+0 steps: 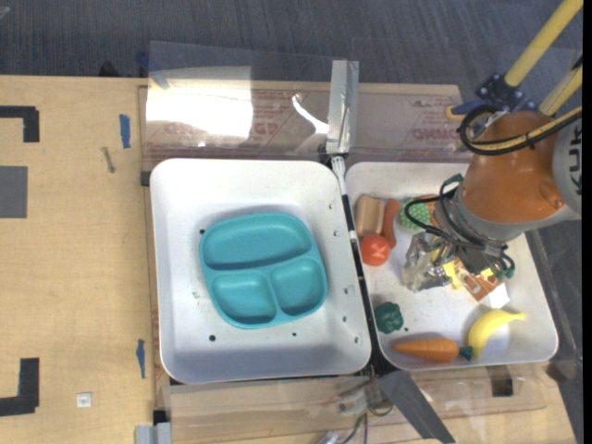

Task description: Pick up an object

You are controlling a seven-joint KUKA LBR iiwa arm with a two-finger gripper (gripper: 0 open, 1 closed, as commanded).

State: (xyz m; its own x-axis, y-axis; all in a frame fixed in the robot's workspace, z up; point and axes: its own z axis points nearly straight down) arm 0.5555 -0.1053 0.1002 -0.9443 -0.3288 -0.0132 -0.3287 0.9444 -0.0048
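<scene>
You see the gripper [427, 265] low inside the right bin [535, 314], under the orange band of the arm [507, 176]. Whether it is spread or pressed together you cannot tell (the metal parts blur into one shiny mass), and you see no object clearly pinched in it.

Just to the left of the gripper lies a red tomato [375, 250], and above the tomato a tan wooden cylinder [370, 215] stands near the bin's left wall. A green dotted piece [418, 214] shows just above the gripper, partly covered by the arm. Touching the gripper on its right side you find a small orange and yellow packet [467, 280]; what it is exactly you cannot tell.

Below the gripper, toward the front of the bin, a dark green vegetable [388, 317] sits at the left, an orange carrot [426, 348] lies beside it, and a yellow banana [490, 326] rests to the lower right.

Well apart to the left, the left bin [176, 276] holds a teal divided plate [264, 268].
</scene>
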